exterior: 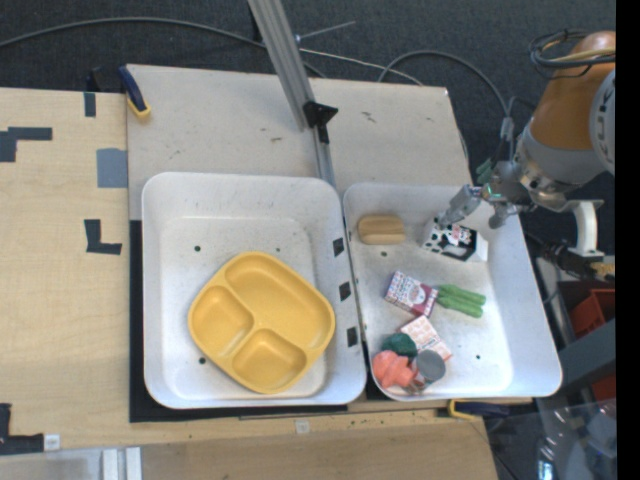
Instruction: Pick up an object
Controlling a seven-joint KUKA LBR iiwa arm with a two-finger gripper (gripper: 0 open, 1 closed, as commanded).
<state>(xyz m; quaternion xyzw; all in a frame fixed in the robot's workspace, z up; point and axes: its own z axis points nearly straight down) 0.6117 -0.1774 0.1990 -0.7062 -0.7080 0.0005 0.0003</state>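
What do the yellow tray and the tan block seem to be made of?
The yellow tray looks like moulded plastic with a smooth, slightly glossy finish: even colour, rounded compartments. The tan block looks matte and pale brown with rounded edges, perhaps wood or foam; the view leaves it open.

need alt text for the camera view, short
The arm's gripper hangs over the right bin, above a small black-and-white item, near a tan block, pink box and green piece. The left bin holds a yellow divided tray.
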